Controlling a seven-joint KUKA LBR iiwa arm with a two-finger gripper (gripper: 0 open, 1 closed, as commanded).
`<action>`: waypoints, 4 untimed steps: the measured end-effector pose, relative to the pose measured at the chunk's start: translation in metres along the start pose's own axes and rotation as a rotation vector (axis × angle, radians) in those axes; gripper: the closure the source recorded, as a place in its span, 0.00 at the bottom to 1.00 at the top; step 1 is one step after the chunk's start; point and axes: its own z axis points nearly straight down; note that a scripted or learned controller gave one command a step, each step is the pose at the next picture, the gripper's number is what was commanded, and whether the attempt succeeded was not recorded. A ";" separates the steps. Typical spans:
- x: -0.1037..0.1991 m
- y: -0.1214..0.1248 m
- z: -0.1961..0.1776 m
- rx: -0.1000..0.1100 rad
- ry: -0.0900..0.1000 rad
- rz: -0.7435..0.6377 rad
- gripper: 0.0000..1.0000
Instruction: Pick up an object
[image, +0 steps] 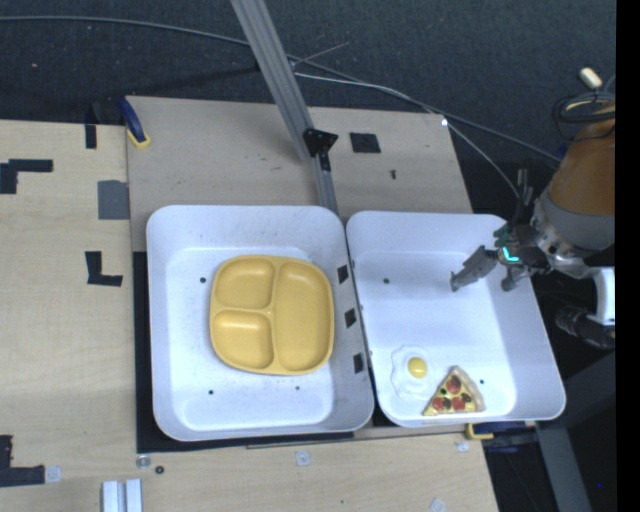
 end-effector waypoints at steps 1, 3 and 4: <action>0.000 0.001 -0.001 -0.002 -0.001 0.000 0.00; 0.002 -0.002 0.116 -0.003 -0.002 -0.001 0.00; 0.001 -0.001 0.103 -0.006 -0.004 -0.001 1.00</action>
